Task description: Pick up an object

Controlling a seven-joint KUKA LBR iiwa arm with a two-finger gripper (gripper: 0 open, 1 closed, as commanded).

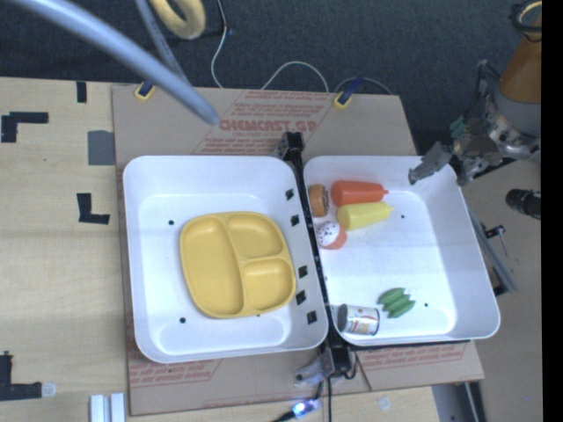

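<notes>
My gripper point(445, 174) hangs over the far right corner of the right bin point(471, 262), open, with nothing between its fingers. In that bin, near the dividing wall, lie an orange carrot point(356, 190), a yellow corn-like piece point(362, 214), a small brown burger point(318, 200) and a red-and-white ball point(330, 234). A green pea pod point(397, 301) and a metal can point(359, 321) on its side rest near the front edge. The gripper stands well right of the carrot and touches none of the objects.
The left bin point(149, 236) holds a yellow divided plate point(237, 263). A grey tube point(106, 38) crosses the upper left above the bench. The arm's orange band point(526, 73) is at the right edge. Cardboard point(264, 121) lies under both bins.
</notes>
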